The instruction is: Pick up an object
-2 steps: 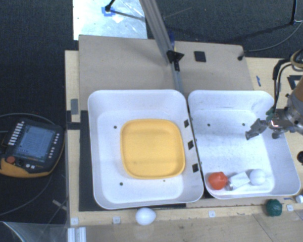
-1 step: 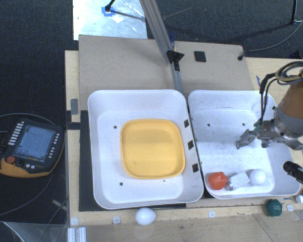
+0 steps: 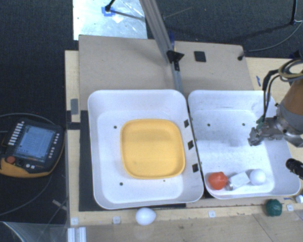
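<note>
Reaching in from the right, the grey arm [image 3: 297,105] with its orange band hangs its gripper [image 3: 256,135] over the right-hand white bin [image 3: 227,105], near that bin's right wall and above bare floor. Whether the gripper is open or shut cannot be told from this slant; nothing is seen caught in it. Along the right bin's near edge lie three things in a row: a red ball [image 3: 217,180] at the left, a small white block [image 3: 239,180] touching it, and a white ball [image 3: 257,176] at the right end, all well apart from the gripper. A square yellow plate [image 3: 152,148] lies flat in the middle of the left-hand bin [image 3: 103,150]. On the table [image 3: 121,59] in front of the bins rest a white egg [image 3: 145,216], just below the left bin's rim, and a dark green ball [image 3: 273,207] near the right bin's front corner. A handheld control pendant [image 3: 28,146] lies on the dark floor to the left.
</note>
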You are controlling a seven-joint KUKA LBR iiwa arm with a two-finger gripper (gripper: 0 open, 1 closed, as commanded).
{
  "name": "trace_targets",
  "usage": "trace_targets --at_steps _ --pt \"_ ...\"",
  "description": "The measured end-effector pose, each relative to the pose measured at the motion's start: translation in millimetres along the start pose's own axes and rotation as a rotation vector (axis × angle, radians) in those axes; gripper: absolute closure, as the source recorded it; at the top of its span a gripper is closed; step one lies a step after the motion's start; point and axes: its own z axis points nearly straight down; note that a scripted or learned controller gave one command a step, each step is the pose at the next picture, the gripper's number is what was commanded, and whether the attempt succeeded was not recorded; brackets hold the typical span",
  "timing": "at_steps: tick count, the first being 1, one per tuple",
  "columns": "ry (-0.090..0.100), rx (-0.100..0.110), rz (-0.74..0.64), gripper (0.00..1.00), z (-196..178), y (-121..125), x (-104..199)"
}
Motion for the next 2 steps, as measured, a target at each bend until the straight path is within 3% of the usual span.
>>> trace_targets --at_steps 2 --pt "0.000 -0.002 0.000 1.00 -73.6 0.9 -2.0"
